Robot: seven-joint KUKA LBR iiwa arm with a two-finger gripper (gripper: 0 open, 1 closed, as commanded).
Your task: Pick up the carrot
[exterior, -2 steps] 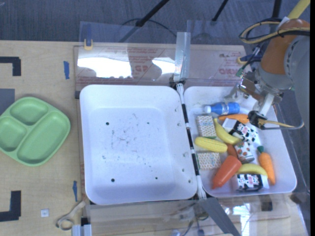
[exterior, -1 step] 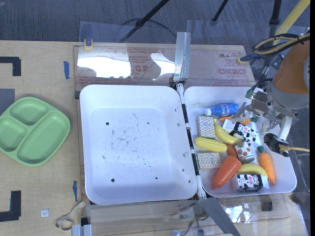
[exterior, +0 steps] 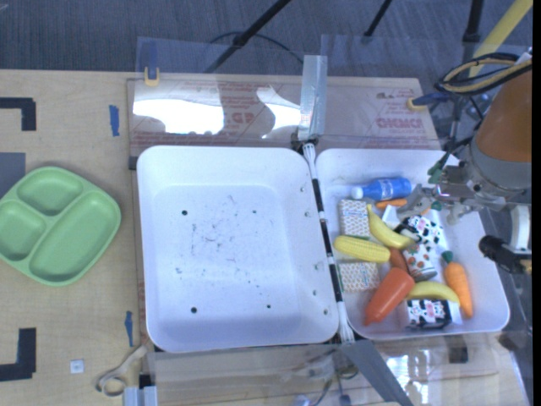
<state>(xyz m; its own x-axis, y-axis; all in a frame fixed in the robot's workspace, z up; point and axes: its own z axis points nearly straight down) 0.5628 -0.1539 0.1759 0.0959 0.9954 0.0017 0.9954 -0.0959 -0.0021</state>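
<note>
A small orange carrot (exterior: 458, 284) with a green top lies near the right wall of the right bin (exterior: 494, 311). A bigger orange carrot-shaped piece (exterior: 387, 295) lies slanted at the bin's front, left of it. My gripper (exterior: 439, 196) hangs over the back right part of this bin, above a black-and-white spotted box (exterior: 425, 231). It is up and back from the small carrot and apart from it. Nothing orange shows in the gripper.
The right bin is crowded: a blue bottle (exterior: 385, 189), a yellow banana (exterior: 388, 229), a corn cob (exterior: 362, 248), waffle squares (exterior: 355, 217), a second banana (exterior: 437, 292) and another spotted box (exterior: 426, 312). The left bin (exterior: 161, 176) adjoins it. A green divided plate (exterior: 55, 224) sits far left.
</note>
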